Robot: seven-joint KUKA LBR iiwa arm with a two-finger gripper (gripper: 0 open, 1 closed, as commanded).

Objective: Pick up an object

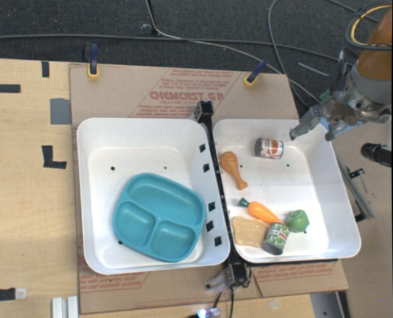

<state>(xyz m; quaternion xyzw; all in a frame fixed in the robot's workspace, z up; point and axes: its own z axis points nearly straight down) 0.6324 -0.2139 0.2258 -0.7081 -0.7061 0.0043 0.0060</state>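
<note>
My gripper (314, 130) hangs over the far right corner of the right bin (336, 189), open, with nothing between its fingers. Just left of it and lower, a small red-and-white can (269, 148) lies on its side on the bin floor. A brown drumstick (233, 167) lies near the bin's left wall. At the near end sit an orange carrot (261, 211), a green pepper (297, 220), a tan bread slice (248, 231) and a dark green can (276, 238), close together.
The left bin (92, 177) holds a blue divided plate (159, 217). A black divider (210, 171) runs between the bins. Cables (282, 38) loop over the dark floor behind the bench. Two clamps (92, 68) pin the cardboard's far edge.
</note>
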